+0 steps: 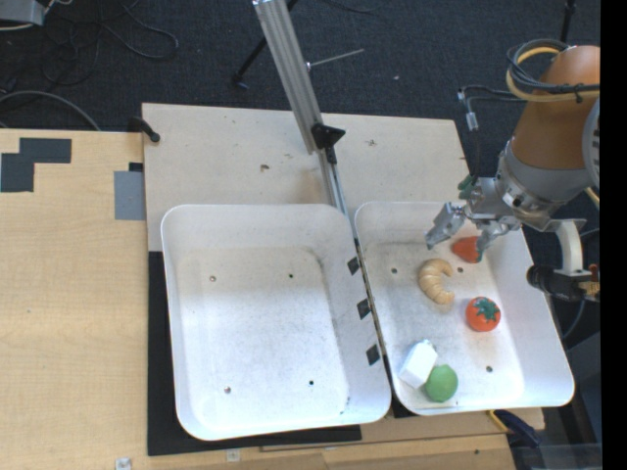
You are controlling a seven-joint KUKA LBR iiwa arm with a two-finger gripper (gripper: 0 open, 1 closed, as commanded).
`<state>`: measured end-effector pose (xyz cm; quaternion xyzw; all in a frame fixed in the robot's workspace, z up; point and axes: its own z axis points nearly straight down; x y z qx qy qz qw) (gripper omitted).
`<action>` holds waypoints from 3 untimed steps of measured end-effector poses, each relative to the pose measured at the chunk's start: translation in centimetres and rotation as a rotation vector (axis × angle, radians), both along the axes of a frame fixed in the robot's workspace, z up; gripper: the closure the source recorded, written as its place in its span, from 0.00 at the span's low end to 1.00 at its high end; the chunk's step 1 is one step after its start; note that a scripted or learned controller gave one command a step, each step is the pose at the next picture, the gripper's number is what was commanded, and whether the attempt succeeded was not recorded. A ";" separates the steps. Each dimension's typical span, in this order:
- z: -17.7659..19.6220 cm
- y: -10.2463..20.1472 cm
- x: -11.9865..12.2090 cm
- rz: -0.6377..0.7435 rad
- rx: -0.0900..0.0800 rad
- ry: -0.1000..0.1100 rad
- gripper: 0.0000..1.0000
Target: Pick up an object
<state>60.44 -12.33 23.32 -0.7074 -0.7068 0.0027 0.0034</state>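
Observation:
My gripper [458, 243] hangs over the back of the right bin [549, 355], fingers spread open. A small red-orange object [467, 251] lies on the bin floor just under and between the fingertips; no grip on it shows. A tan croissant-shaped piece [437, 281] lies just in front of the gripper. A red tomato-like toy with a green top [482, 313] sits to its right. Near the bin's front, a white block [418, 362] touches a green ball [442, 383].
The left bin [176, 262] adjoins the right one along a divider with black clips [361, 306]. A slanted metal rail [294, 76] rises behind the bins. Cables and the arm's body [554, 135] crowd the right side.

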 end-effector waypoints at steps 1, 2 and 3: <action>-5.0 -0.5 -0.9 -0.001 0.000 0.001 0.00; -10.8 0.2 -0.3 0.002 0.001 0.000 0.00; -9.4 0.0 -0.3 -0.007 0.000 -0.004 1.00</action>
